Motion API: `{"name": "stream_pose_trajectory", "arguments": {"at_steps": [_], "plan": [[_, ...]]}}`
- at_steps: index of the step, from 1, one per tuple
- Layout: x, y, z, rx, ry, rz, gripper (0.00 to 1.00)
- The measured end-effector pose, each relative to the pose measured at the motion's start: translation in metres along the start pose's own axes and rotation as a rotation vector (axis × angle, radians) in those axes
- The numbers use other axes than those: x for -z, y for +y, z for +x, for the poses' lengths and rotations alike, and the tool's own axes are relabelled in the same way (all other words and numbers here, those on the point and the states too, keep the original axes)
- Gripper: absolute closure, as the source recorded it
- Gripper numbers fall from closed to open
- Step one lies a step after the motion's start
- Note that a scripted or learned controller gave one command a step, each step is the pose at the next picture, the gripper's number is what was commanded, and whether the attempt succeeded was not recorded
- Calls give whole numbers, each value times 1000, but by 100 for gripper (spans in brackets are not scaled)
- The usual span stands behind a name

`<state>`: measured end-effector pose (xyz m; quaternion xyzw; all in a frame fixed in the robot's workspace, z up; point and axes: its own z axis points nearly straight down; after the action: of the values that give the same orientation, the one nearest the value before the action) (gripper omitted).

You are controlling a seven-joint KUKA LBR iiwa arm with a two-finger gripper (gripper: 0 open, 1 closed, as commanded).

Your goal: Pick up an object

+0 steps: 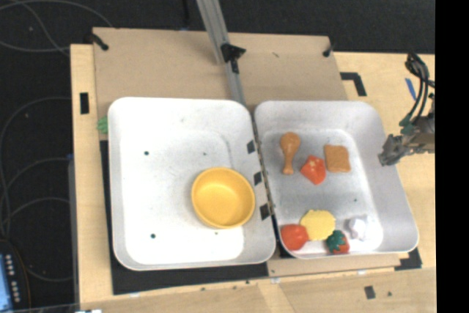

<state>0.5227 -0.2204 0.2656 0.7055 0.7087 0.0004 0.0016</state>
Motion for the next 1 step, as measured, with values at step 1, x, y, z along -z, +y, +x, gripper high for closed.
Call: {"name": "stream_pose_trajectory", "arguments": {"at_steps": [1], "plan": [[1, 3, 51, -1, 1, 0, 100]]}}
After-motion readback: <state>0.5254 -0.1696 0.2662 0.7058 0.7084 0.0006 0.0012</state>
